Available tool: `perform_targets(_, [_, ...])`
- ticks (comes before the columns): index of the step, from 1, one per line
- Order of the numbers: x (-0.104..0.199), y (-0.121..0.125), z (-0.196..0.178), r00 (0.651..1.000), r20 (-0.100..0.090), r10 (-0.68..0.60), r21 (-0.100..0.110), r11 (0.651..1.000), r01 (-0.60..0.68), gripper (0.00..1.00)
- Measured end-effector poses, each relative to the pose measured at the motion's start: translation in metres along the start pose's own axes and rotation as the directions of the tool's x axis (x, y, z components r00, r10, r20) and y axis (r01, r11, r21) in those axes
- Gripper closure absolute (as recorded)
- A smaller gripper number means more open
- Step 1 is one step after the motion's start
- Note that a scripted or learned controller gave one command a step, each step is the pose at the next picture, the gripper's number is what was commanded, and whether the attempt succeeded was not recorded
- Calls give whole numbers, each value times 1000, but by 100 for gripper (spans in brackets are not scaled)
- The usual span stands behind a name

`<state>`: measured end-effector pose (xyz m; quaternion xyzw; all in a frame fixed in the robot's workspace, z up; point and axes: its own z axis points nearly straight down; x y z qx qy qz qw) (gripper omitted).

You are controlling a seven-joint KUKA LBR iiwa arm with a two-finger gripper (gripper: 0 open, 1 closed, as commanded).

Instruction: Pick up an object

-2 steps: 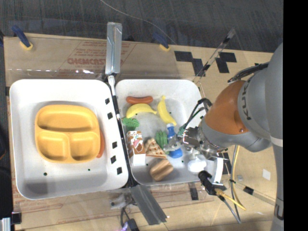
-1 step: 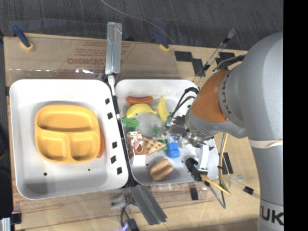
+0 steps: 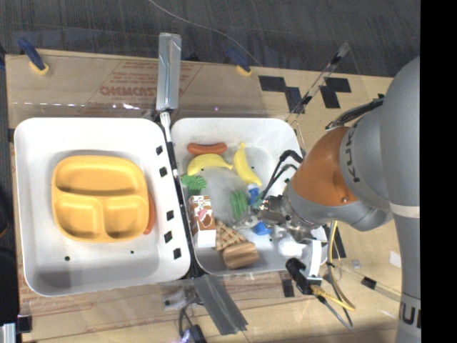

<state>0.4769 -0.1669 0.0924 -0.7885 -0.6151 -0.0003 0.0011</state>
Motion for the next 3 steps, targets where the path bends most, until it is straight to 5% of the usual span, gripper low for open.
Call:
perform_targets(1, [71,25,0,1000,9,21,-5,1000,-21,0])
perform_targets(2, [74,24,-8,1000,4,17,2,1000,-17,100])
perform_targets(3, [132,46,-109,997,-2,76,-5,997,-76,100])
